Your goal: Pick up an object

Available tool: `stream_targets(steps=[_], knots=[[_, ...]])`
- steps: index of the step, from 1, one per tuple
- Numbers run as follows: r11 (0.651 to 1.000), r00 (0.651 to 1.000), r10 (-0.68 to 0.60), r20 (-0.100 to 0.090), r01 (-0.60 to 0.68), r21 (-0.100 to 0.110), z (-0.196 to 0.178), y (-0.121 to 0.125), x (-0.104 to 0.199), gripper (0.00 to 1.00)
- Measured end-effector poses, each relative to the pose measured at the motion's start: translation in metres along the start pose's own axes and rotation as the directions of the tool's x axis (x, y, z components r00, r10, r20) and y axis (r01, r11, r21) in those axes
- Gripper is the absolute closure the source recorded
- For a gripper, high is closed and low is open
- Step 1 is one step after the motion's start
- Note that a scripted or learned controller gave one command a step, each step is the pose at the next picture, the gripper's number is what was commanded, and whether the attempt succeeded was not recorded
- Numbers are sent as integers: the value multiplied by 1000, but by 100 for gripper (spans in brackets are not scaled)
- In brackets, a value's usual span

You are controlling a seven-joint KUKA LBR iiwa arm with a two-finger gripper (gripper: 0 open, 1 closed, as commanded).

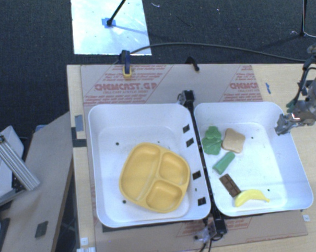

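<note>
The right bin [293,166] holds several small items. A green leafy piece [212,140] lies at its upper left beside a tan bread slice [233,140]. Below them are a green block [223,162], a brown chocolate bar [229,185] and a yellow banana [250,197] near the front wall. My gripper [284,124] hangs at the bin's upper right corner, over its rim and well to the right of the bread slice. Nothing shows in it.
The left bin [104,151] carries a yellow divided plate [154,177]. A black divider with clips [197,157] runs between the bins. Both bins rest on a cardboard sheet [145,81]. A metal rail [13,160] lies off the bench at the left.
</note>
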State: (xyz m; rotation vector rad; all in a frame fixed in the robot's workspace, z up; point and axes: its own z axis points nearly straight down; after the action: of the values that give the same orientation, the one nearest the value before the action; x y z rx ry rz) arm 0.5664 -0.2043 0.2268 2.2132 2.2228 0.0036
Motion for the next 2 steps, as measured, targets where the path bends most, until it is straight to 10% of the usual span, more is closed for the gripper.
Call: stream_targets(steps=[2], knots=[[1000, 1000, -6, -4, 6, 2, -10, 14, 117, 100]])
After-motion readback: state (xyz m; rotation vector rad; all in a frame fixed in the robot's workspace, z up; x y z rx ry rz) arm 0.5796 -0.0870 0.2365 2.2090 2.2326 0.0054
